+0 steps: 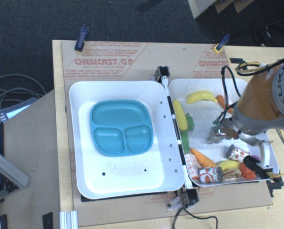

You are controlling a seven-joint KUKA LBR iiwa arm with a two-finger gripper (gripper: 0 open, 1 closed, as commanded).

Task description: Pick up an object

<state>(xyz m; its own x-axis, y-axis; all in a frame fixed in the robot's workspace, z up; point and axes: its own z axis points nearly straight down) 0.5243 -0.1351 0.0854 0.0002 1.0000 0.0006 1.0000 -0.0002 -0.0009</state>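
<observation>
The bench was a pale wooden board with a sheet of brown cardboard carrying red printed letters, and two shallow white bins of smooth plastic with rounded corners stood on it side by side. I take the right bin (180,87) as my landmark. Just beside it, on its left, the left bin (80,142) held a turquoise tray (121,127), glossy, with one wide compartment and two smaller ones.

Inside the right bin the toy food lay scattered. A curved yellow banana (202,97) was near its far wall. A long yellow corn cob (180,115) lay along its left wall, with something green (189,123) touching it. An orange carrot (202,158), shaped like a cone, lay toward the near left corner, and just beside it, at the near wall, was a flat red and white packet (205,174). A small cylindrical can (238,152) with a red label lay toward the right wall, and a second, smaller yellow piece (228,165) lay next to it.

The grey arm with its orange band (256,97) reached over the right wall of this bin. The gripper (220,132), of dull metal, was low over the middle of the bin floor, between the corn cob and the can. I saw no object between its fingers, and how wide they stood I could not tell.
</observation>
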